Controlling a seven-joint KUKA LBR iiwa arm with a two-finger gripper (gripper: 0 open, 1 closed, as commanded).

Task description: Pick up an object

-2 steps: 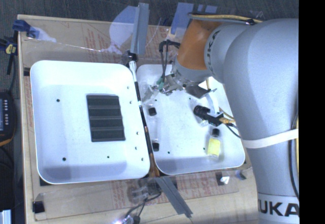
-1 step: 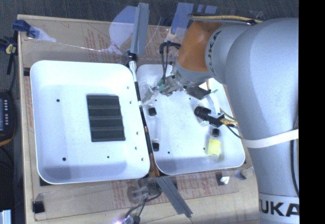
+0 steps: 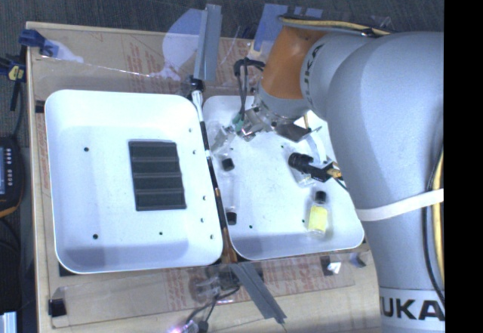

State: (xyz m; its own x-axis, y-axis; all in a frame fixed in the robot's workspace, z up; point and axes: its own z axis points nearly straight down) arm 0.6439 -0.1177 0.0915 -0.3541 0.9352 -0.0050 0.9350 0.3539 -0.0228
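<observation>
Showing "UKA" on its base, the arm (image 3: 381, 120) bends over the right bin (image 3: 266, 239), gripper (image 3: 244, 127) at its far-left corner, grip state unclear.

Grey arm (image 3: 377, 90) bent downward, jaws low

Entry 1, left bin (image 3: 68, 248): dark ribbed block (image 3: 157, 174) at centre; open floor all round it.
Entry 2, right bin (image 3: 264, 242): arm (image 3: 377, 112) overhangs 12 to 3 o'clock; small black piece (image 3: 226, 164) at 9 o'clock; second black piece (image 3: 231, 215) at 8 o'clock; yellow bottle (image 3: 318, 220) at 5 o'clock; centre floor open.
</observation>
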